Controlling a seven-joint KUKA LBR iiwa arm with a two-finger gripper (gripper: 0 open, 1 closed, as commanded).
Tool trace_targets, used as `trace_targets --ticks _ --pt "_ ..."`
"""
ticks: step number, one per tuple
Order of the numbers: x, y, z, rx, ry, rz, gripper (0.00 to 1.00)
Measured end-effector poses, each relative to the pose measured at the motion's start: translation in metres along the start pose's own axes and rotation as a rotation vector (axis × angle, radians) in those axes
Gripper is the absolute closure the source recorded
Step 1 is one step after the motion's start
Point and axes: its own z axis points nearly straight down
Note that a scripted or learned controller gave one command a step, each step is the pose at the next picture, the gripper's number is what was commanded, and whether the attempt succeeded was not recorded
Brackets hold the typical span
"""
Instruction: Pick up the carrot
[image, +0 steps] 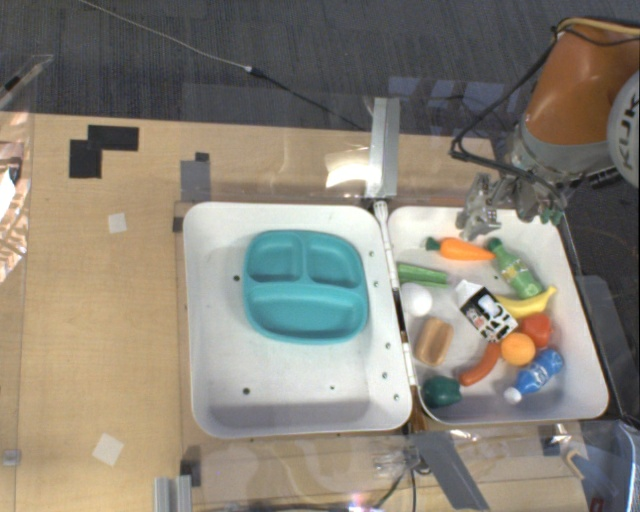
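Note:
The carrot (464, 250), orange with a green stem end pointing left, lies flat near the back of the right bin (590, 385). My gripper (486, 212) hangs just behind the carrot and slightly to its right, over the bin's back edge. Its two fingers stand apart, open, with nothing between them. The carrot lies apart from the fingers, untouched.
Crowded around the carrot are a green bottle (512, 265), a banana (530, 300), a green pod (422, 272), a white egg (418, 300), a black-and-white box (487, 312) and several other toy foods. A teal divided plate (305, 285) sits in the left bin (215, 390).

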Motion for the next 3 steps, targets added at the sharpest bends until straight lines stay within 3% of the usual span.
trace_targets --ticks 1,2,3 --pt "0.016 -0.005 0.115 0.001 -0.007 0.069 0.0" --pt "0.013 -0.003 0.102 0.001 -0.017 0.062 1.0" --pt "0.02 -0.002 0.109 -0.002 0.015 0.061 0.0"
